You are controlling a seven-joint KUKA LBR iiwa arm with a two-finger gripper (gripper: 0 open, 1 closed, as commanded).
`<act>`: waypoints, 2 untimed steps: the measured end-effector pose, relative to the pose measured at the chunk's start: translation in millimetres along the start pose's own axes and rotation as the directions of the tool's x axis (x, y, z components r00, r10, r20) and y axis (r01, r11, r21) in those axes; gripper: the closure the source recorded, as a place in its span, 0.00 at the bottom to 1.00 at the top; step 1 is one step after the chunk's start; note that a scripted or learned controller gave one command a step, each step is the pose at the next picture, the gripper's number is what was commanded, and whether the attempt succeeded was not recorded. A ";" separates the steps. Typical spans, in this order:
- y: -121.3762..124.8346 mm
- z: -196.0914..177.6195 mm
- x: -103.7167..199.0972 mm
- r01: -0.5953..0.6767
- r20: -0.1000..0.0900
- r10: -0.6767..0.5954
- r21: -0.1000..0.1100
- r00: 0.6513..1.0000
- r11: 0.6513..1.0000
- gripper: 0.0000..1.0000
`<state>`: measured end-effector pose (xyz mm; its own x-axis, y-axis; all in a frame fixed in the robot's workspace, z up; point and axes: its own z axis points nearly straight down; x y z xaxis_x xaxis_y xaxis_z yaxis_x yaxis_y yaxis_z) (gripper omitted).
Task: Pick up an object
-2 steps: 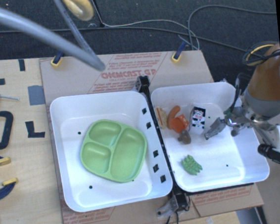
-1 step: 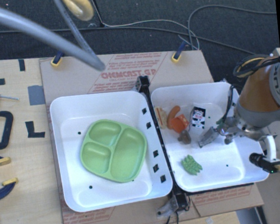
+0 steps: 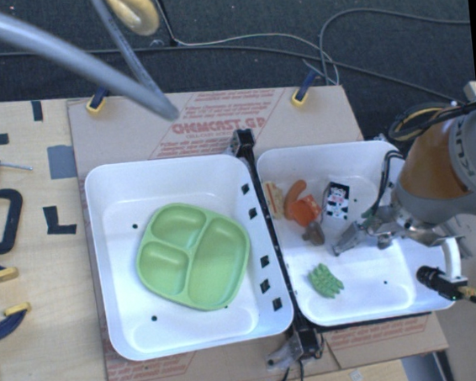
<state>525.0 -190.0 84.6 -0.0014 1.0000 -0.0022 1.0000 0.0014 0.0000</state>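
The gripper hangs low in the right bin, its grey fingers pointing toward the view's left; whether they are spread or pressed together cannot be told, and nothing shows between them. The nearest things lie just off its tip — a small brown piece almost touching it, the orange toy just beyond, up and left. The green leaf lies below and slightly left, near but apart — its long axis runs diagonally, so that pick would call for a short move toward the view's bottom.
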 end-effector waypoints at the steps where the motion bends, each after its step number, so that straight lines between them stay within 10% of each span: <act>1: 0.9 -11.7 -0.6 0.000 0.002 0.000 -0.004 1.000 1.000 1.00; 2: 10.6 -60.4 4.1 0.001 -0.001 -0.001 -0.003 1.000 1.000 1.00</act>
<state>535.5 -185.8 145.0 -0.0023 1.0000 -0.0008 1.0000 0.0023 0.0031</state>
